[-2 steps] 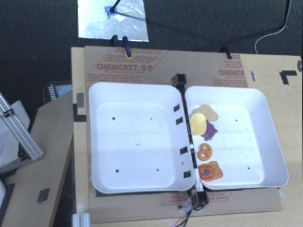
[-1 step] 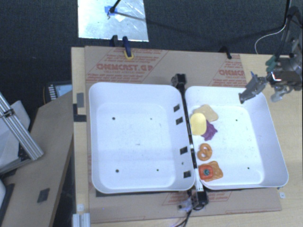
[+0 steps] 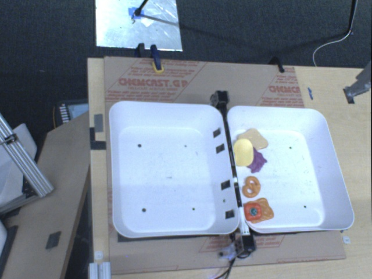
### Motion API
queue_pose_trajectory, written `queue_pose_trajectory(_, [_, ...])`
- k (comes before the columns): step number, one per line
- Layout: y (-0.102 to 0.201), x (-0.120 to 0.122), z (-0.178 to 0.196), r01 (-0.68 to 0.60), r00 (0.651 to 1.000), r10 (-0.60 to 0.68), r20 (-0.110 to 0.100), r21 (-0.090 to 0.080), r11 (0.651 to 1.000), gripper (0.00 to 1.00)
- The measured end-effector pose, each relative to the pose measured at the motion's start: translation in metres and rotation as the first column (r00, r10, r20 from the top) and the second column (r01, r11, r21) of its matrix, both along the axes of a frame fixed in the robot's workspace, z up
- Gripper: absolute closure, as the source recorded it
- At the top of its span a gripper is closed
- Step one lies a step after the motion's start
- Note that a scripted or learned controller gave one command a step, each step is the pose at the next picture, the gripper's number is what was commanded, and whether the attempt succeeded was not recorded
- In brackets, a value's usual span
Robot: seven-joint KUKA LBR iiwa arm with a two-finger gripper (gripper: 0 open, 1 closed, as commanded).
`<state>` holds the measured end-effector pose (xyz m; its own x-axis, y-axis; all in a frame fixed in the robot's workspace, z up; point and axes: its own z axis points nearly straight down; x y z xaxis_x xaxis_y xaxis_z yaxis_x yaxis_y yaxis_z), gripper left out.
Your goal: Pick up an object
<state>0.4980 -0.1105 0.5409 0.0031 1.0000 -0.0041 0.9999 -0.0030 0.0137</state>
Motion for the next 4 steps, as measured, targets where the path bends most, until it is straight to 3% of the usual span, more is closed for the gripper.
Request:
queue_pose_trajectory(1, [0.093,0.011,-0.006,-0.017,1.000,0.017,-0.010,0.006,1.000,0.00])
queue_pose_trajectory(2, [0.087,0.011,0.006,-0.010,1.000,0.010,-0.007,0.004,1.000,1.00])
queue_pose_trajectory(3, [0.173,0.009,-0.070,-0.014,1.000,0.014,-0.017,0.005,1.000,1.00])
queue_pose_trajectory(4, [0.258,-0.013,-0.002,-0.017,1.000,0.018,-0.005,0.009,1.000,1.00])
